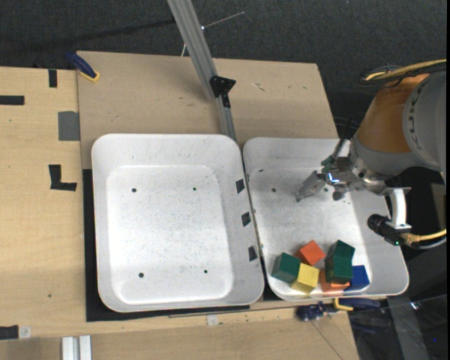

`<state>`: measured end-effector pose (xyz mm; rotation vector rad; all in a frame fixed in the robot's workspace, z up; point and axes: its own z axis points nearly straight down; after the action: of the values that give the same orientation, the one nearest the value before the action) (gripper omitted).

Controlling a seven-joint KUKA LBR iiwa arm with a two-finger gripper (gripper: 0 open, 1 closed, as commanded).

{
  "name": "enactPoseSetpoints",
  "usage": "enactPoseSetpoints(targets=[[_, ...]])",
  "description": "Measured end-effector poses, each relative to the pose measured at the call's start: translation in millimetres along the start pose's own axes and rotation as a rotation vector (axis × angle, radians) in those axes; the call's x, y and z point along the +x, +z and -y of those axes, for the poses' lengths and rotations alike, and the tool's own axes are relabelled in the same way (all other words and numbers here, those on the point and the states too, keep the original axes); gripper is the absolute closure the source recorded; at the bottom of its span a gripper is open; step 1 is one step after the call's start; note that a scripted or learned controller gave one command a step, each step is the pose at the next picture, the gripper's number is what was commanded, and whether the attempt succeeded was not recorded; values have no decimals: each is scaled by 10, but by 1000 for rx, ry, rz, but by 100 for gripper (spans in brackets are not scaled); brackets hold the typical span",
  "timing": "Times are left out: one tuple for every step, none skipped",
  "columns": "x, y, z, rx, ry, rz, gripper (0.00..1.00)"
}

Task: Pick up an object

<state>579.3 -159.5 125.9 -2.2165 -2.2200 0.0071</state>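
Claw (309, 190) hangs over upper half of right bin (285, 156), holding nothing; how far open, we can't tell; blocks (319, 267) clustered at bin's near edge, well apart from claw; we'd pick orange block (311, 252), on the claw-facing edge; descend straight.

Bins (165, 145): white plastic, matt, finely speckled. Bench (30, 141): pale wood-look board, smooth. Slanted rail (191, 28): bare metal, satin. Blocks (311, 252): matt, solid colours.
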Motion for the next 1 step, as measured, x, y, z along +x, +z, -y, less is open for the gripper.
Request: enactPoseSetpoints(targets=[[5, -129, -13, -4, -1, -1, 100]])
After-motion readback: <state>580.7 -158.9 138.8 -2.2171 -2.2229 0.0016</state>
